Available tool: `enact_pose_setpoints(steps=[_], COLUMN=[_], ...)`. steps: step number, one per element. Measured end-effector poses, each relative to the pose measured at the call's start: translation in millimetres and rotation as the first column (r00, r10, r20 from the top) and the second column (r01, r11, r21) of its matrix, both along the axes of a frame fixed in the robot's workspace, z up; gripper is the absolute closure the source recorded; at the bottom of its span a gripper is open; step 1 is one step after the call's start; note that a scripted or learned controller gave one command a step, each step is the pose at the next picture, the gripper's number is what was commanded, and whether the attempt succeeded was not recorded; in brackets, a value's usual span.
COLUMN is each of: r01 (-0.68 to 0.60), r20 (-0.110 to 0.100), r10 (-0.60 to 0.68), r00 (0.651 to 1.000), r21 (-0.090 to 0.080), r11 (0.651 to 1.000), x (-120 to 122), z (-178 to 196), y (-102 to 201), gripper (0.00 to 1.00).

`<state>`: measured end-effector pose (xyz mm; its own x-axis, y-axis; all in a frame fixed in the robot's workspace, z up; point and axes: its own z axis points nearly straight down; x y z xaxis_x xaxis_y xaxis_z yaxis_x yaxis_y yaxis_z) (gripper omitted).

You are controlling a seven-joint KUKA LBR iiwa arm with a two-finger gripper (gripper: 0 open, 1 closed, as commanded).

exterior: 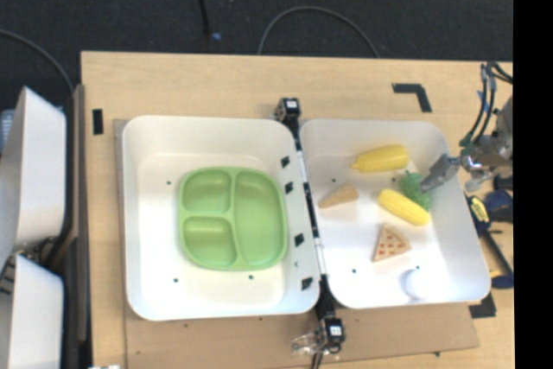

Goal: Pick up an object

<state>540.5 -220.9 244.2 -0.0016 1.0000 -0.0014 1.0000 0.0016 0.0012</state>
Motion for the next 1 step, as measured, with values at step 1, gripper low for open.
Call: enact_pose_setpoints(steps=[1], r01=[0.002], r20=[-0.005], r10=[-0.002], r00=[1.000], r21=[0.002], r11=[1.000], x=[-3.7], z=[-59.8], y=[6.8], gripper=[0.00])
